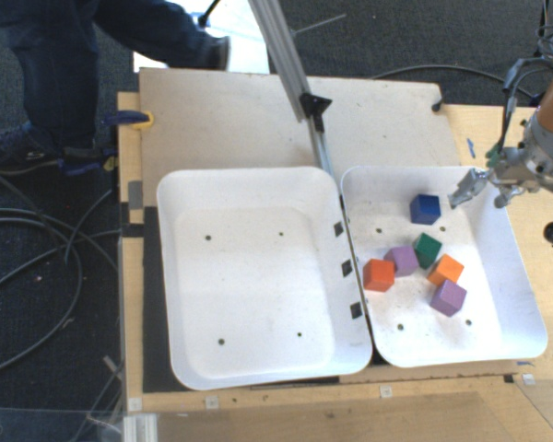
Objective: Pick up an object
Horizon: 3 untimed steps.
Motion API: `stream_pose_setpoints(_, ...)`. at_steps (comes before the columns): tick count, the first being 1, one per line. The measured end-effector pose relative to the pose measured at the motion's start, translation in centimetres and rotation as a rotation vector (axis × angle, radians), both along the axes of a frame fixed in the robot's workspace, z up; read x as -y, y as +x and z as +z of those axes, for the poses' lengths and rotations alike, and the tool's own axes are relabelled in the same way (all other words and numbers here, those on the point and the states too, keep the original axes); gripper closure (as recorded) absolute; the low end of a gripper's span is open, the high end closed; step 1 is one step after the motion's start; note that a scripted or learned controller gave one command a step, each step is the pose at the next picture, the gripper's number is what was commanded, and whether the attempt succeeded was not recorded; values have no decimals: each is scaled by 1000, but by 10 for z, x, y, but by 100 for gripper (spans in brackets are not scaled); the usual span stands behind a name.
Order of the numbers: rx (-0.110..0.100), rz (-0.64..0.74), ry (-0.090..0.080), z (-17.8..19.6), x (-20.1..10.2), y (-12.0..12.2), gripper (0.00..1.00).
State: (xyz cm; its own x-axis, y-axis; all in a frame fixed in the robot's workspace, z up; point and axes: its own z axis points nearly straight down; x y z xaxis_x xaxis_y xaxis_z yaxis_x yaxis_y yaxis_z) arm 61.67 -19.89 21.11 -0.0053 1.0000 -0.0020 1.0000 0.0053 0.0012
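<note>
Several small cubes lie in the right bin (511, 247): a blue cube (425, 208) at the back, a green cube (429, 248), a purple cube (404, 260), a red-orange cube (379, 274), an orange cube (446, 270) and a second purple cube (449, 296) nearest the front. My gripper (484, 194) hangs over the bin's far right corner, to the right of the blue cube and apart from it. It is open, and nothing sits between its fingers.
The left bin (249, 274) adjoins the right one, with a row of black clips along the shared wall. A slanted metal pole (290, 58) crosses the back board. A person's legs (64, 53) stand at the top left, and cables trail on the floor at left.
</note>
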Motion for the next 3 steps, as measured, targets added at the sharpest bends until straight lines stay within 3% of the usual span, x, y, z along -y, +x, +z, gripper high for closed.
stream_pose_setpoints(1,15,-1,-3,-93,-7,45,0)
stream_pose_setpoints(2,4,-2,0,-110,-23,33,0)
stream_pose_setpoints(3,6,2,0,-100,-23,33,100)
